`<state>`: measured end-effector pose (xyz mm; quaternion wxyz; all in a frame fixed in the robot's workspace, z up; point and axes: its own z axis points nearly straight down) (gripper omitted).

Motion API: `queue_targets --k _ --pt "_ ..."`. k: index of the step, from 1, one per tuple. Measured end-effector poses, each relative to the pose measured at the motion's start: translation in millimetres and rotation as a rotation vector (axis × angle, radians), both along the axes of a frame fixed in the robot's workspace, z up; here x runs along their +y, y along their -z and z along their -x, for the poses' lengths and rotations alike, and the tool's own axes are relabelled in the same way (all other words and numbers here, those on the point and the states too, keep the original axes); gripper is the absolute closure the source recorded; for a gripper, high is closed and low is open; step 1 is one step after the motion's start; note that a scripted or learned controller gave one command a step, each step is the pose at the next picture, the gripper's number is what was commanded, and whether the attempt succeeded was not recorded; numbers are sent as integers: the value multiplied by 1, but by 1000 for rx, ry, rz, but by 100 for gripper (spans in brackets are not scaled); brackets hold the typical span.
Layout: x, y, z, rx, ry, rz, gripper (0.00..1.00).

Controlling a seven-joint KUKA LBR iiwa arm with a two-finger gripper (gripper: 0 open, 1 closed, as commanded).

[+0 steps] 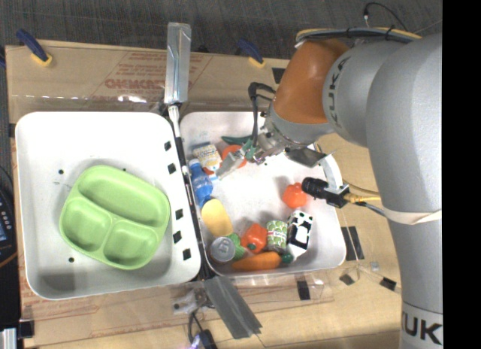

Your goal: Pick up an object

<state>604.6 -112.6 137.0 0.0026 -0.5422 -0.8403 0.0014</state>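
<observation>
Below the gripper (252, 152), bare right bin (248, 193) floor lies open; gripper state cannot be determined; "KUKA" marks the arm (391, 77).

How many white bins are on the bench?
2. The left bin holds a green divided plate. The right bin holds a pile of small objects, and the gripper is above its upper part.
</observation>
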Motion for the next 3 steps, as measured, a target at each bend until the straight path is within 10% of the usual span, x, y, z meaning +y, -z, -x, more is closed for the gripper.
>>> queue_targets --k 1,2,3 --pt "-6 39 -47 -9 26 1 0" --pt "-4 28 -49 -13 20 -1 100" --pt "-4 28 -49 -12 20 -1 0"
